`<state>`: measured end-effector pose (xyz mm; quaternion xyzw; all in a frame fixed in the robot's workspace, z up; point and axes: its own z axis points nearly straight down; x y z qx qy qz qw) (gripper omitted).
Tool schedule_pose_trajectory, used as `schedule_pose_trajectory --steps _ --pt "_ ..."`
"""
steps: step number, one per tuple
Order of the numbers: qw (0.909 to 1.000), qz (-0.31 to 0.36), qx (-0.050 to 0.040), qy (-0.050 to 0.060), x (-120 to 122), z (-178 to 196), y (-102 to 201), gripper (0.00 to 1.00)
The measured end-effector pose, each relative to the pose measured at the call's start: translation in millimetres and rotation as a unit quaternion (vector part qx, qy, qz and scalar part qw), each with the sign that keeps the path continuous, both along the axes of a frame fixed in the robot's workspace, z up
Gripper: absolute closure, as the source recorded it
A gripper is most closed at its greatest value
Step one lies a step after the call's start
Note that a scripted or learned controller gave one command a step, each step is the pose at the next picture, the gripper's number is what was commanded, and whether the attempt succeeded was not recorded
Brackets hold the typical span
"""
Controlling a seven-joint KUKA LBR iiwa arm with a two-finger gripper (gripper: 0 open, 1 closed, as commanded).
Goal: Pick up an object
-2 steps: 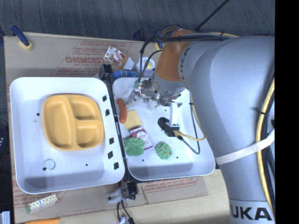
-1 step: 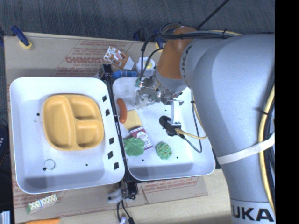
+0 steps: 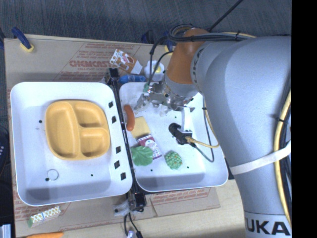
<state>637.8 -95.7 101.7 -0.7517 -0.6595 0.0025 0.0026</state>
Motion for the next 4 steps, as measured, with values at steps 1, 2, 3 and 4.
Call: schedule_pose_trajectory --steps 1,2,3,4 --pt "1.0 0.001 0.0006 0.001 0.2 10.2 0.3 1.0" --pt "1.0 0.001 0.0005 0.001 0.2 10.1 0.3 0.0" --pt "0.9536 -0.301 -0.0007 0.001 -27.3 -10.0 2.6 0.0" --pt "0.9536 -0.301 -0.0006 0.001 -27.3 -9.9 2.7 0.0"
